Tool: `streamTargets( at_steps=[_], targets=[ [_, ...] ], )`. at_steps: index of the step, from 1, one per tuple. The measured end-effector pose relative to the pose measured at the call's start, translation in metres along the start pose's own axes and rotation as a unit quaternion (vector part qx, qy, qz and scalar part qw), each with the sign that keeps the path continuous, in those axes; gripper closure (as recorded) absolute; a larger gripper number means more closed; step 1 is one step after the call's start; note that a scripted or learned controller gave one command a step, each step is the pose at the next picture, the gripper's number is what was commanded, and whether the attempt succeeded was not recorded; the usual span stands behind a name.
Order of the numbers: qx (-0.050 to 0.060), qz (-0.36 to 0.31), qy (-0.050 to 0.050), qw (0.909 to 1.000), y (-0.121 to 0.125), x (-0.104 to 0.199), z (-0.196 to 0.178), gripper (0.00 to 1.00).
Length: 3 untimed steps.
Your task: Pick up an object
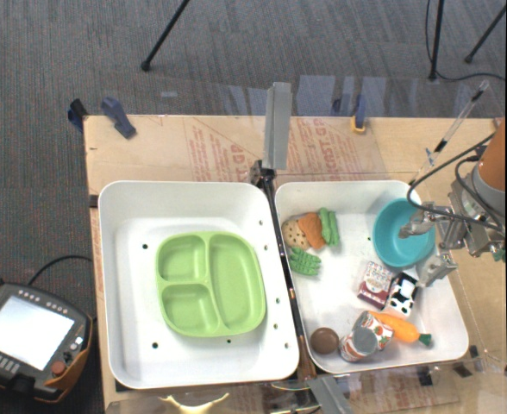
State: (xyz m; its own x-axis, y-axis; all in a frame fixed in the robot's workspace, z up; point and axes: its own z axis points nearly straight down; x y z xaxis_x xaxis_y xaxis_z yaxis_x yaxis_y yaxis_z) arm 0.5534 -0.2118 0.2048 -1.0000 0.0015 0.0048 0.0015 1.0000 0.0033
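Note:
My gripper (425, 248) hangs over the right side of the right bin (340, 293), open, with nothing gripped between its fingers. Its upper finger (416, 226) overlaps the teal bowl (397, 234); the lower one sits just right of a black-and-white cow-pattern box (401, 296). Beside that box lies a small red-and-white box (375, 284). An orange carrot (402, 328), a can (360, 341) and a brown ball (324, 341) lie along the bin's front. A cookie (303, 230) and green pea pods (306, 261) lie at its left.
The left bin (124, 231) holds a green divided plate (210, 283). A grey upright post (278, 136) stands behind the wall between the bins. Cables and the arm's body crowd the right edge. A tablet (25, 339) lies on the floor at lower left.

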Motion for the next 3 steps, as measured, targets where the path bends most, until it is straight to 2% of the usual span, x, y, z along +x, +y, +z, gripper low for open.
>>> streamTargets(
  at_steps=[1, 2, 3],
  targets=[
    [0.002, -0.028, -0.005, 0.9996, 0.001, -0.055, 0.103, 0.00],
    [0.003, 0.011, -0.011, 0.9999, 0.001, 0.000, 0.110, 0.00],
    [0.003, -0.010, -0.006, 0.9999, -0.003, -0.046, 0.111, 0.00]
  ],
)
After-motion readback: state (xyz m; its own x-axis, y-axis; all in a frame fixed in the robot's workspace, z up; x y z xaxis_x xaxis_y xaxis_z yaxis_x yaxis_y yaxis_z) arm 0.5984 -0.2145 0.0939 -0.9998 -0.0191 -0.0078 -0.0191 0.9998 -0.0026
